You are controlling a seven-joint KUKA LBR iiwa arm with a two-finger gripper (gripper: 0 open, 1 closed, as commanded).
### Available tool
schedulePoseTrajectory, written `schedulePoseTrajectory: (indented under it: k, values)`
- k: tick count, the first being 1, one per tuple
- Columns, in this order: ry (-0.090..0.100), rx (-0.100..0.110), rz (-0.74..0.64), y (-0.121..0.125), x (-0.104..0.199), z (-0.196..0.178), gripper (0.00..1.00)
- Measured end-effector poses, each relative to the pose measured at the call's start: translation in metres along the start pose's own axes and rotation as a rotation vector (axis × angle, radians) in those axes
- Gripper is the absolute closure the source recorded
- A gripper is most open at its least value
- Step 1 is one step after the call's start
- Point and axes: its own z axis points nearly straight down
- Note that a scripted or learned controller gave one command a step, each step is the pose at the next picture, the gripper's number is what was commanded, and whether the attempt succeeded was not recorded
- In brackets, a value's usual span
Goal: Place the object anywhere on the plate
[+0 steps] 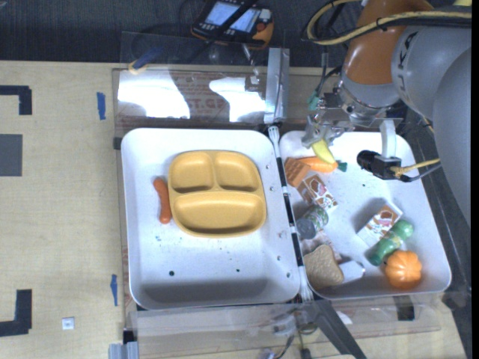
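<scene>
So the pincer [323,134] is down at the back-left corner of the right bin [430,200], and there's a small yellow banana [323,152] pinched between its fingers, hanging just above the bin floor. The arm [419,58] comes in from the right, the orange band bent over above the wrist and the wrist pointing down and left.

The banana hangs right over an orange carrot [317,164], with a waffle-looking piece [297,173] just beside it. Further forward in that same bin: a little printed carton [320,193], a greyish can [312,220] on its side, a slice of bread [323,265] near the front-left corner, another small white printed box [380,221], something green [391,239] touching an orange pumpkin-ish thing [404,268]. Can't read any of the print, too small.

The left bin [142,260] has the yellow plate [217,191], a divided one with three compartments, nothing on it yet. A red-orange hot dog [163,200] lies just off its left edge on the bin floor.

Both bins sit on the pale wood surface [52,200].
</scene>
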Motion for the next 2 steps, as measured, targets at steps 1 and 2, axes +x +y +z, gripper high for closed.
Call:
schedulePoseTrajectory:
  k: [1, 2]
  values:
    - [0.003, 0.005, -0.045, -0.026, 0.087, -0.011, 1.00]
    - [0.002, -0.001, -0.184, 0.003, 0.132, -0.119, 1.00]
